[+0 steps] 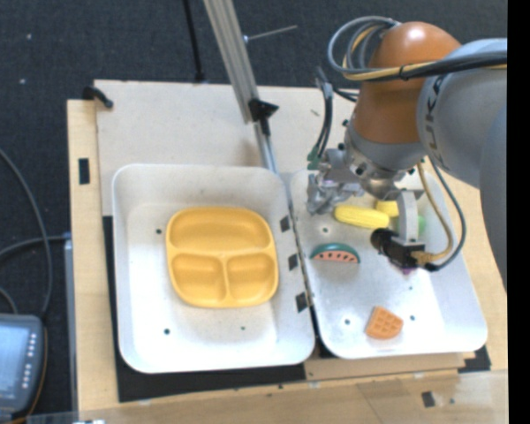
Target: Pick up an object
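My gripper [321,193] hangs low over the far left part of the right bin [450,325], close to the wall between the two bins. A yellow corn cob [364,216] lies just to its right, touching or nearly touching it. A watermelon slice [336,255] sits a little nearer the front, below the gripper. An orange waffle piece [384,323] rests near the bin's front. A pale green and white item [420,225] lies right of the corn, partly hidden by the arm's black cable.
The left bin [132,325] holds a yellow divided plate [221,255]. An aluminium post [234,51] slants up behind the bins. The bulky grey arm with its orange wrist [406,69] covers the right bin's far side.
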You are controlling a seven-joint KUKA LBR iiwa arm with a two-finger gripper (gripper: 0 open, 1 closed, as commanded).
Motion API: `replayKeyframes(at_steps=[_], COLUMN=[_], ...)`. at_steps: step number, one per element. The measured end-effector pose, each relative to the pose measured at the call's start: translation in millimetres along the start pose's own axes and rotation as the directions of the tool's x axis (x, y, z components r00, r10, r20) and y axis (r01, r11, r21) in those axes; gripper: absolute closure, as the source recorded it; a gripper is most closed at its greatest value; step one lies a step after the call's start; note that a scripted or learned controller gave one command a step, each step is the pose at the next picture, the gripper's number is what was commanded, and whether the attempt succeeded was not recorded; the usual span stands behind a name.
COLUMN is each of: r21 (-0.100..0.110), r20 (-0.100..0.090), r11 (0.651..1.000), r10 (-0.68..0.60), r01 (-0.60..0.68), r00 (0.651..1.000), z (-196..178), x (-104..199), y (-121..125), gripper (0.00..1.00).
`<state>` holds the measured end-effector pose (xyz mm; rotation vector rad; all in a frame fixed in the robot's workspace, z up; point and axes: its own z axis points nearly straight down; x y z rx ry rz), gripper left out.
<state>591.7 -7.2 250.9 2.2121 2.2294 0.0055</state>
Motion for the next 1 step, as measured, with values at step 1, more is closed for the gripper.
replayKeyframes(at_steps=[1], r21=[0.002], r20=[0.000], r11=[1.000], r10=[0.000], r01=[0.000], r00=[1.000], z=[1.2], x=[61.7], y=[1.7], gripper=[1.00])
